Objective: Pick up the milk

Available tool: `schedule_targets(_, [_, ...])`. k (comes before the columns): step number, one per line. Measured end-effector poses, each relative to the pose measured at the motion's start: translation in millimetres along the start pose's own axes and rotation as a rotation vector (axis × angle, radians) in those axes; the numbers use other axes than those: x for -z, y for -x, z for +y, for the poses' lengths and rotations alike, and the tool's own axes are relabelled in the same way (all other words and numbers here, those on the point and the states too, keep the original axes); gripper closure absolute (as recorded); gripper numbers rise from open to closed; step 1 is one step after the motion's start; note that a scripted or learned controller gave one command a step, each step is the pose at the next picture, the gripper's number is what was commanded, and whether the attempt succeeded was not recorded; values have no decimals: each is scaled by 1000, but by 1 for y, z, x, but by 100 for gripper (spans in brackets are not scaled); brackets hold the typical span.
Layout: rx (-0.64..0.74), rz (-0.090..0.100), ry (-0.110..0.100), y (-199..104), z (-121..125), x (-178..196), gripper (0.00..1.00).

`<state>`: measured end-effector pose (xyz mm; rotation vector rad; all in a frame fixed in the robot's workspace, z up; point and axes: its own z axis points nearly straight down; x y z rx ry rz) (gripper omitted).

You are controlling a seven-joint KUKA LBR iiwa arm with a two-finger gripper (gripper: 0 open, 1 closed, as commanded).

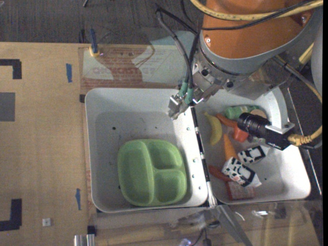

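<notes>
Orange-banded grey arm (251,35) draped with yellow and black cables (241,15).

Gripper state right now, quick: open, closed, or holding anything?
Gripper: cannot be told; it sits over the divider between the bins, apart from the milk.

Glossy orange casing on the arm (256,9) catches a bright highlight, smooth as polished plastic, with matt grey beneath it. The two white bins (97,152) look like smooth plastic with a dull sheen. Inside the left bin, the green tray (152,172) shows soft, matt plastic. Left of the bins, the bench top (41,137) reads as plain brown cardboard, flat and unshiny. In the right bin, the milk (239,171) carton looks like printed, cow-patterned card.
</notes>
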<state>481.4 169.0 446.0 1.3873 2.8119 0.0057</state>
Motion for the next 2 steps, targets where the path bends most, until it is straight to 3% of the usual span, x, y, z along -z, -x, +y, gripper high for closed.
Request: schedule_targets(2, [8,-4,7,-2,5,21,100])
